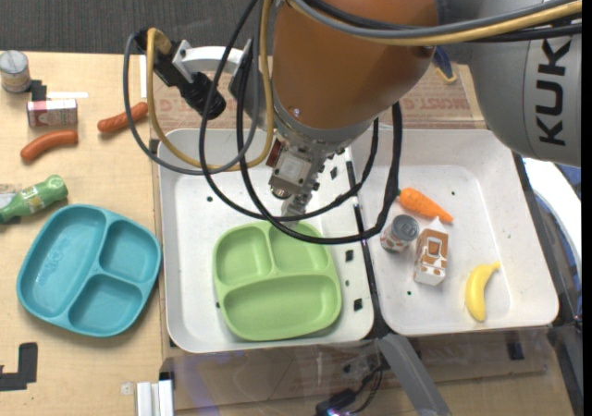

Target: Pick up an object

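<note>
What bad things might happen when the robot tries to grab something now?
The pincer hangs at the back edge of the green tray, which looks flat and wide, so it may slip off. The black cables loop low and might snag. The carrot, can and carton sit crowded together.

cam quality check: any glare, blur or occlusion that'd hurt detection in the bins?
Camera view: the arm's orange band sits close to the lens, large and soft, hiding the left bin's back. Green tray, banana and carrot look sharp and evenly lit. Bluish-white glare at the right bin's edge. Gripper small, dark, hard to read.
</note>
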Robot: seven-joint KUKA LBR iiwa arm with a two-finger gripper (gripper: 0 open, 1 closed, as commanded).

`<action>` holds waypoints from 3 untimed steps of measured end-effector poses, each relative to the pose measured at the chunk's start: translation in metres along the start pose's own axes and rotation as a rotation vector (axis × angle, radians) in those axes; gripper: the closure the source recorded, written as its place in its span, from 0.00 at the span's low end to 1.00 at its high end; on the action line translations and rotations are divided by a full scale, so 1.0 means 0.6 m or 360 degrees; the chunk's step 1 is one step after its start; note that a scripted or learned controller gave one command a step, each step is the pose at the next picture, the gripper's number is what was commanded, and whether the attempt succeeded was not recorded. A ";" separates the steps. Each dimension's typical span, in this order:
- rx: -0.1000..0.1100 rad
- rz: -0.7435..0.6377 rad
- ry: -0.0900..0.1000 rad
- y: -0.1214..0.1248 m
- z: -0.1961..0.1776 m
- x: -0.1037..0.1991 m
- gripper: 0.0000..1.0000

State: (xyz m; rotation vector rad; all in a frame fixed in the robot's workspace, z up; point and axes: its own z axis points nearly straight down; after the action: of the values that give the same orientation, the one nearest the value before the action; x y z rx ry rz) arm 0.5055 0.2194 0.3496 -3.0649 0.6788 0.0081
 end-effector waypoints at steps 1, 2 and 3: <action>-0.0001 0.0215 0.0001 0.013 0.233 0.168 1.00; 0.0002 -0.0188 0.0002 -0.034 0.327 0.268 1.00; -0.0007 -0.0016 0.0009 0.026 0.428 0.097 1.00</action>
State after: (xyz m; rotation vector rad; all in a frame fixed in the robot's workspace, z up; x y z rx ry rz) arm 0.5505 0.1815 0.0926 -3.0739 0.6643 0.0005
